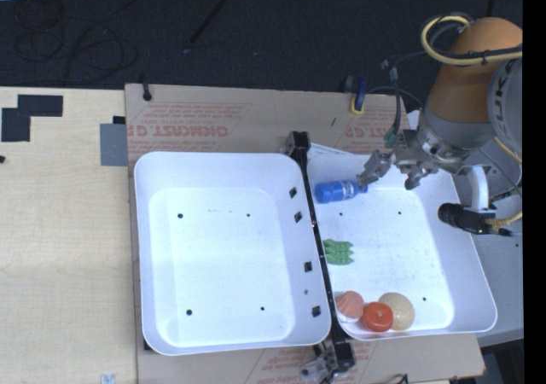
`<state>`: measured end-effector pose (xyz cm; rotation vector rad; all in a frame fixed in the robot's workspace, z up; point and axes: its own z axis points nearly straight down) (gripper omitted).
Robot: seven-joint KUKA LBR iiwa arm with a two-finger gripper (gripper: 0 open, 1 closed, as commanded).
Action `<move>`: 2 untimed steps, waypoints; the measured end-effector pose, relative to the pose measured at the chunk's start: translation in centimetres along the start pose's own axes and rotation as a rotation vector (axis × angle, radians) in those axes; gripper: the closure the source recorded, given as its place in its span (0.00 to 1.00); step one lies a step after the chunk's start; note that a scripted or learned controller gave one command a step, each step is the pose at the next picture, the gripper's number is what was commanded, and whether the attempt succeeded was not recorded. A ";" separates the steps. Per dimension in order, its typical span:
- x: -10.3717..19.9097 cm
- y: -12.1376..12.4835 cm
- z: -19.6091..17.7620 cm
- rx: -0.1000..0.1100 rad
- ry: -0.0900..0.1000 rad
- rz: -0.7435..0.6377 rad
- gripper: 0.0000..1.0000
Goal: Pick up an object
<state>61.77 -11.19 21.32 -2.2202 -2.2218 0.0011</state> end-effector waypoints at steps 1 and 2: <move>-8.2 -6.4 4.1 0.009 -0.001 0.010 0.00; -7.7 -6.0 2.9 0.003 0.001 0.004 1.00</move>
